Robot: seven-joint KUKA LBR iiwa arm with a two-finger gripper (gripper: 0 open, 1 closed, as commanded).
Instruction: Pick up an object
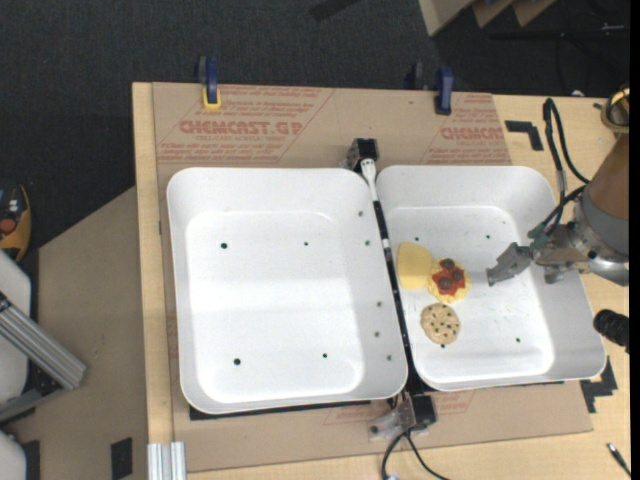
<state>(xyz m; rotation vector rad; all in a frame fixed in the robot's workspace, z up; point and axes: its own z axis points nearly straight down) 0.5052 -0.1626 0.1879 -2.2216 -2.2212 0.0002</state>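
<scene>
Three small items lie at the left side of the right bin (pixel 500 353): a pale yellow block (pixel 413 264), a red and yellow piece (pixel 449 281) touching its right side, and a round tan cookie with dark chips (pixel 440 323) just in front of them. My gripper (pixel 502 267) reaches in from the right over the same bin. Its tip hangs a short way to the right of the red and yellow piece, apart from all three items. I see nothing held in it.
The left bin (pixel 190 268) adjoins the right one along a black divider strip (pixel 385 253). Both rest on a cardboard sheet (pixel 300 123) held by blue clamps (pixel 209 71) at the back. Cables (pixel 553 138) run along the right edge near the arm.
</scene>
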